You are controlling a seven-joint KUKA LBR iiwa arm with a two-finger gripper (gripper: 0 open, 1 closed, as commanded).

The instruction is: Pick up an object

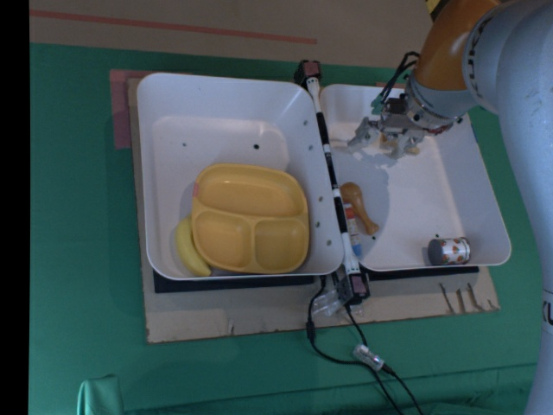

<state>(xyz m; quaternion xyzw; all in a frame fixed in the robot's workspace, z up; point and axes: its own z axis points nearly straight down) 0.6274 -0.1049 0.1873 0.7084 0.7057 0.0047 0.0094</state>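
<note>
My gripper [381,143] hangs over the far left part of the right bin [484,197], open, with nothing seen between its fingers. Nearer the camera, a brown drumstick-shaped object [357,206] lies in that bin close to the divider. At the bin's near right corner a small patterned can [448,250] lies on its side. The left bin [164,102] holds a yellow divided plate [251,219], and a banana [187,247] lies along the plate's left edge.
A black-and-white rail [328,158] runs between the two bins, with a small red-and-blue item [352,232] against it. Cables [346,335] trail off the cardboard base onto the green cloth in front.
</note>
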